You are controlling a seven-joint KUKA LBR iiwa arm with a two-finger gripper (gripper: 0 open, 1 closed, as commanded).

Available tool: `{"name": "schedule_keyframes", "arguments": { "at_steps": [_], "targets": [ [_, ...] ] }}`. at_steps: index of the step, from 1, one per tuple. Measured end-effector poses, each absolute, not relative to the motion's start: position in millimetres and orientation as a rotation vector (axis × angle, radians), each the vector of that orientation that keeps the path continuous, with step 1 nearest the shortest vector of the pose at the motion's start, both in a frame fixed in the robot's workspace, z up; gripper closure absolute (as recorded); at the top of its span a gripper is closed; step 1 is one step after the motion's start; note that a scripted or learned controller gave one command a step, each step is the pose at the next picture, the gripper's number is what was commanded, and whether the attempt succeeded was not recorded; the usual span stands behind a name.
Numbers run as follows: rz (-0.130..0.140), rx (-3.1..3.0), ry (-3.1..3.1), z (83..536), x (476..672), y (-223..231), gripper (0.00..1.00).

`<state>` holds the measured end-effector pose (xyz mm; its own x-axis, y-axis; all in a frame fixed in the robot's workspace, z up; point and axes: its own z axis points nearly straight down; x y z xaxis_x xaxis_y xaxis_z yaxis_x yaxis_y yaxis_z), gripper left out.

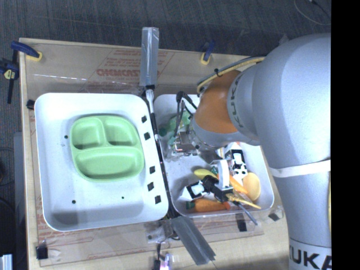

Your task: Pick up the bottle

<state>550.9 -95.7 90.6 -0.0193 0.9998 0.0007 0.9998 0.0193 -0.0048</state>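
Near edge of the table [101, 242]: pale wood, black clips, a grey strip running off between the two bins.

Right bin [264, 167], near end, held a pile of clutter: an orange carrot-like piece [209, 205] lying along the front wall, a black-and-white item [197, 190] just above it, a yellow piece [203, 174], an orange-yellow rounded thing [251, 185], and a white-and-black item [238, 163] beside it. All touching or overlapping; individual shapes were hard to separate.

Left bin [50, 207] carried a green divided plate [107, 148] with three compartments, lying flat near the middle, well apart from the pile.

Farther back in the right bin the arm [281, 106] came in from the right, orange band over the bin's far half. The pincer [181, 145] reached down near the divider between bins, among small green and metallic bits. Whether it was open or closed, cannot tell; the wrist hid it.

The bottle could not be picked out with certainty; a green object [167, 129] sat by the pincer at the far left of the right bin, too hidden to identify.

Beyond the bins: table's back edge with blue clamps [25, 50], then dark carpet [169, 10].
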Motion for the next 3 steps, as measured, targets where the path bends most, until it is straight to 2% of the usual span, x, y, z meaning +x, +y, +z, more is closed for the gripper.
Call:
{"name": "schedule_keyframes", "arguments": {
  "at_steps": [1,2,3],
  "targets": [
    [0.001,-2.223,-2.217,192,584.5,-50,1.0],
    [0.003,-2.391,-2.036,228,565.2,-42,1.0],
    [0.005,-2.575,-1.794,270,582.6,5,1.0]
  ]
}}
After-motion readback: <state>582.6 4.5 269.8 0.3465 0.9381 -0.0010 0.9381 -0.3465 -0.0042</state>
